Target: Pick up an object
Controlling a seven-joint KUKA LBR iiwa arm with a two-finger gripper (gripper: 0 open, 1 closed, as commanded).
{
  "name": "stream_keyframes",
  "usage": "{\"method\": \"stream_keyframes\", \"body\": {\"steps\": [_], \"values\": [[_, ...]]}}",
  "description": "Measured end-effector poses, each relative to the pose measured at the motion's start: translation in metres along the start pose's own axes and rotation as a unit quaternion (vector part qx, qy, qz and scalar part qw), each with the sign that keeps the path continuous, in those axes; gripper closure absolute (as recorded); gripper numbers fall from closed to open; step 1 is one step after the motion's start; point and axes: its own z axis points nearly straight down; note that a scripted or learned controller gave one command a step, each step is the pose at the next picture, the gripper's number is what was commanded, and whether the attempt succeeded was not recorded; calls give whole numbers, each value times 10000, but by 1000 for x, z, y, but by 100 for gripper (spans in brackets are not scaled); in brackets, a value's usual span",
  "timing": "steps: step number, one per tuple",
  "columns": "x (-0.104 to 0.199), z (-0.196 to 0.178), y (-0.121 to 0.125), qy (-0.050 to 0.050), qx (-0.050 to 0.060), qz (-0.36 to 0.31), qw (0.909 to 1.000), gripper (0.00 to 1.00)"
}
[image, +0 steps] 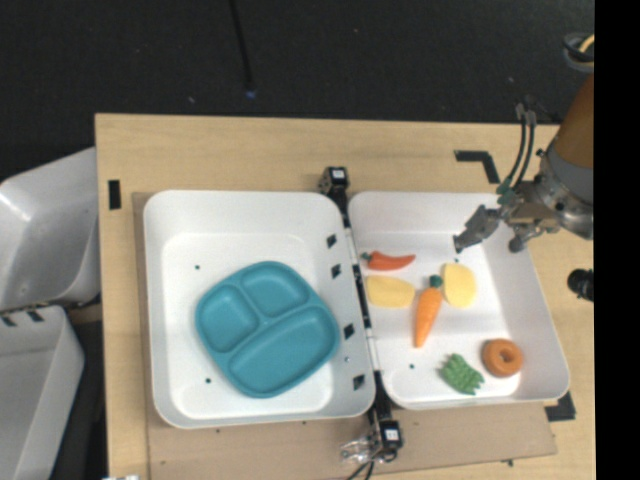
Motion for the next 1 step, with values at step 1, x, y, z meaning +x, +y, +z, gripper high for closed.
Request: {"method": "stream_keyframes", "body": {"steps": [1], "values": [[5, 58, -7, -1, 25, 2, 10000, 0]]}}
